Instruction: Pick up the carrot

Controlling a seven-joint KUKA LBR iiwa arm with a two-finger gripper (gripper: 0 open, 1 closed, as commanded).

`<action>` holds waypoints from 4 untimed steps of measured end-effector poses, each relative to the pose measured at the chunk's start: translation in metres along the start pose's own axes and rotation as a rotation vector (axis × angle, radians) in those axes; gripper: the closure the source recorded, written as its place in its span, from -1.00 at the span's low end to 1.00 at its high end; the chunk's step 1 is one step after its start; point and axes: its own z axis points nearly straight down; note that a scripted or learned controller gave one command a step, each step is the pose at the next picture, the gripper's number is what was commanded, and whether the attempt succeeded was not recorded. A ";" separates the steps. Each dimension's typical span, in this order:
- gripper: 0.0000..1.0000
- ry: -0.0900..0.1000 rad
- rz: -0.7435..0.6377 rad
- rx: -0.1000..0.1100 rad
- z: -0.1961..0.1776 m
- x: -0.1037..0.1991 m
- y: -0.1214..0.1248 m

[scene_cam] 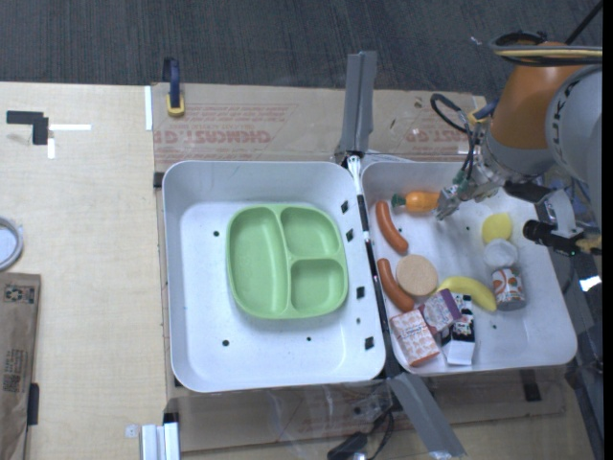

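Small orange carrot with a green tip (418,200) lies at the back of the right white plastic bin (551,343). Two-finger gripper (450,202) sits just beside it — grip state can't tell. Risk: fingers nudge the carrot against the long red sausage (391,227) — it rolls off.

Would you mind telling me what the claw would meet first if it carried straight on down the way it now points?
Most likely the carrot: the claw points down beside its right end in the right bin. Depth is unclear, so it could instead meet the bin floor just beside it.
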 end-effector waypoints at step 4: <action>-1.00 0.021 -0.400 0.021 0.010 0.004 -0.004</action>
